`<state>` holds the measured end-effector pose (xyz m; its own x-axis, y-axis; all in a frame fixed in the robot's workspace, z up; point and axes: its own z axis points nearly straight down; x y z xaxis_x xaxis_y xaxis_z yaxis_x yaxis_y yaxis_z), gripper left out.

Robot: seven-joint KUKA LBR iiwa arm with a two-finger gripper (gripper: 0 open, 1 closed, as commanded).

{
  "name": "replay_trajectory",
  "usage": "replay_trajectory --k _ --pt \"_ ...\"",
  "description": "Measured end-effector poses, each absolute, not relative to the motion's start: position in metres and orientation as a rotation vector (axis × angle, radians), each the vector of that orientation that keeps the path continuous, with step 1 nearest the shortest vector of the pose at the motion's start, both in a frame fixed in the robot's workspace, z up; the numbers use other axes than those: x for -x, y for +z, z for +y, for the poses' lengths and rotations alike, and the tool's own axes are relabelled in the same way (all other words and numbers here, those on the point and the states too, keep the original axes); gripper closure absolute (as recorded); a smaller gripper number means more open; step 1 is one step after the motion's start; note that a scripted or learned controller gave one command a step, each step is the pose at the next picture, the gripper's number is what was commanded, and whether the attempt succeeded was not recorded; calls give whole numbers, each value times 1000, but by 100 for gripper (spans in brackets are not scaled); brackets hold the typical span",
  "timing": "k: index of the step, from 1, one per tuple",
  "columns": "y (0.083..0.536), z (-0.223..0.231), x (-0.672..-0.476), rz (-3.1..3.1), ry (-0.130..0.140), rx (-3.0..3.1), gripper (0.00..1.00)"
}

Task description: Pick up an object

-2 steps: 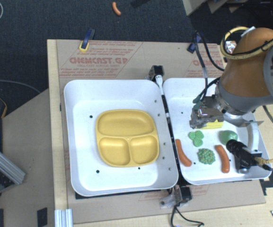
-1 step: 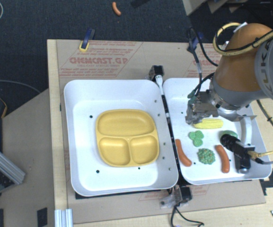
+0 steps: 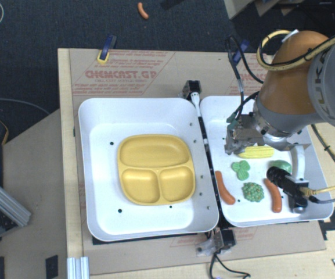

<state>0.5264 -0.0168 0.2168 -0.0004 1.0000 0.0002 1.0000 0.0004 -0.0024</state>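
My gripper (image 3: 236, 143) hangs low in the right bin (image 3: 215, 107), near its middle left, just above and left of a yellow corn cob (image 3: 258, 152). Below the cob lie a green pea pod (image 3: 241, 168) and a broccoli floret (image 3: 252, 191). An orange sausage (image 3: 225, 188) rests along the bin's left wall, and a second sausage (image 3: 274, 195) lies to the right of the broccoli. A dark green piece (image 3: 280, 165) is partly hidden by the arm. I see nothing held.
The left bin (image 3: 94, 150) holds a yellow divided plate (image 3: 155, 168). The arm's orange and grey body (image 3: 298, 80) covers the right bin's far right. A small orange piece (image 3: 143, 10) lies on the dark floor beyond the bench.
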Motion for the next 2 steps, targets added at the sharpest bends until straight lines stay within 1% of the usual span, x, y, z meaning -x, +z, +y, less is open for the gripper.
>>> replay_trajectory --k 1,2 --pt "217 -17 -513 -2218 3 2221 100" --pt "223 -8 -514 -2223 -2 2221 100"
